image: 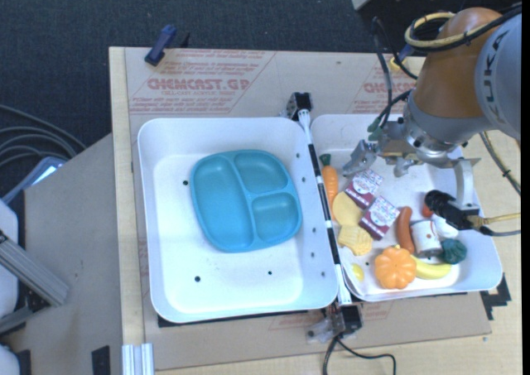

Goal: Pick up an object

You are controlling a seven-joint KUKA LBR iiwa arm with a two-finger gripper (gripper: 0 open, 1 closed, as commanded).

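Note:
My gripper (383,161) hangs over the back of the right bin (489,276), just above a maroon-and-white packet (363,189). Its two grey fingers stand apart, and I see nothing between them. A second maroon packet (381,216) lies just in front of the first. Around them are an orange carrot (330,183), yellow cheese pieces (351,224), a red sausage (404,229), an orange pumpkin (393,267), a yellow banana (434,269), a small white can (426,239) and a green piece (454,250).
The left bin (157,199) holds a blue divided plate (246,198). A black clip (300,103) sits at the back of the ridge between the bins. A blue object (160,45) lies on the board behind the left bin.

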